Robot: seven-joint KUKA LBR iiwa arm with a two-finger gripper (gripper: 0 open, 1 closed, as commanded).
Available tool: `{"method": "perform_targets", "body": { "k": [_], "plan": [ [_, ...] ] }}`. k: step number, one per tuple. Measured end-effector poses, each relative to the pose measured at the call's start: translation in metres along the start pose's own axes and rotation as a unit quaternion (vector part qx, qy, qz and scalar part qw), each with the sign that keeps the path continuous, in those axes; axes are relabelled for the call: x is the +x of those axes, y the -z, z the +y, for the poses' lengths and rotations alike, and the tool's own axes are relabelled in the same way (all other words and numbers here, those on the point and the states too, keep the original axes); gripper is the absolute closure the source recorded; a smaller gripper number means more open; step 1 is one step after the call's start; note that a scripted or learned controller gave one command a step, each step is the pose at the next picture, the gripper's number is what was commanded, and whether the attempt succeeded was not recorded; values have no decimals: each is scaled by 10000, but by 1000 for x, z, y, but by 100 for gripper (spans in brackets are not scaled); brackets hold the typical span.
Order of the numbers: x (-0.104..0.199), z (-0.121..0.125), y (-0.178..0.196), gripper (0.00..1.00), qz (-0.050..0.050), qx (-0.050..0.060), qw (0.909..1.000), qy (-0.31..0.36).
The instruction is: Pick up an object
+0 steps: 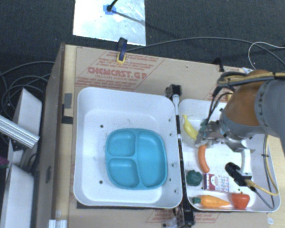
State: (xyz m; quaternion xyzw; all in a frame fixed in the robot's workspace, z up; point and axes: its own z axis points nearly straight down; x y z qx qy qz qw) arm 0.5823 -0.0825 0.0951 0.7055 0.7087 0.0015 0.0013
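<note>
A grey arm with an orange band reaches in from the right over the right bin (270, 196), one of two shallow white bins set side by side on the bench (137, 68). The left bin (90, 111) carries a blue divided plate (136, 158) and nothing loose, so the choice of things to pick sits entirely on the right: a yellow banana (189, 126) against the dividing wall, an orange sausage (204, 158) just below it, a dark green lump (193, 178), a small red-and-white carton (215, 182), a carrot (213, 202) and a red tomato (240, 200) along the near wall (a spread that likely gives the program several targets).

The end effector (204, 136) hangs low between banana and sausage, close to both. Whether its tips are apart or together cannot be told from this slant, and no item is seen between them.
</note>
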Motion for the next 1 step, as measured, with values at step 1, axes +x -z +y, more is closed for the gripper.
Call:
{"method": "perform_targets", "body": {
  "k": [1],
  "plan": [
    [54,-20,130,100,0,3,10000,-1]
  ]
}}
